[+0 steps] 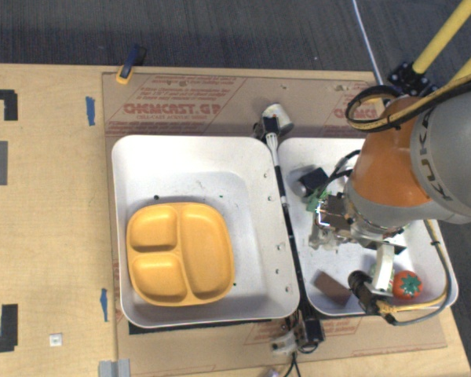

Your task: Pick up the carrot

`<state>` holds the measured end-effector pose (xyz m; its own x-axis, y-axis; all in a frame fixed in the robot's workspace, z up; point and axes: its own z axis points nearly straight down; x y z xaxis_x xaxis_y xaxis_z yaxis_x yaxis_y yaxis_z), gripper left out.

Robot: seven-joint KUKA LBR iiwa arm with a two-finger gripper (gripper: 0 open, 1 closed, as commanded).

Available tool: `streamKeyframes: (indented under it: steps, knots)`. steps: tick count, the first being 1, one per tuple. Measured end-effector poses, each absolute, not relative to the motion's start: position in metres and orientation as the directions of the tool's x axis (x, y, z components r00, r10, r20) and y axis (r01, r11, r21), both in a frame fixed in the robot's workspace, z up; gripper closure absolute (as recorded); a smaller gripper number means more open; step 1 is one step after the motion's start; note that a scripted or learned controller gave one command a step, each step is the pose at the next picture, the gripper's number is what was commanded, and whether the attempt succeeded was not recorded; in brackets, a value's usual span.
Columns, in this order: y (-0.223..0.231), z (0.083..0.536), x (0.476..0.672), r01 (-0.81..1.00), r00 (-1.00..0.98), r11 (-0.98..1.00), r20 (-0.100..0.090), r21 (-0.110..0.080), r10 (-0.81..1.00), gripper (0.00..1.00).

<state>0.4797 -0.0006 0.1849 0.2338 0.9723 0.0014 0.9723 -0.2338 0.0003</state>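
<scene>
Arm over the right bin (pixel 447 285), wrist pointing down. The gripper (pixel 330 230) sits low in that bin; its opening cannot be judged, nor any contact. The carrot cannot be picked out, the arm covering much of the bin. Left bin (pixel 141 155) holds a yellow divided plate (pixel 180 252).

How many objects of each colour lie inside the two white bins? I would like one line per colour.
Yellow: 1, the divided plate in the left bin.
Red: 1, the tomato-like toy in the right bin.
Brown: 1, the block in the right bin.
Dark: 1, the small object in the right bin.
Total: 4; the arm may hide others.
</scene>
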Motion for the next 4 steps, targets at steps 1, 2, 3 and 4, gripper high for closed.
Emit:
streamKeyframes:
  steps: [1,2,3,4]
  knots:
    - [-0.067,0.186,0.479,1.000,0.022,-0.022,0.001,-0.001,1.000,1.00]
    - [-0.010,0.227,0.480,0.963,0.269,-0.269,0.001,0.001,0.963,1.00]
    - [0.012,0.251,0.480,0.863,0.505,-0.505,0.000,0.001,0.863,1.00]
    - [0.026,0.262,0.481,0.698,0.716,-0.716,-0.001,-0.001,0.698,1.00]
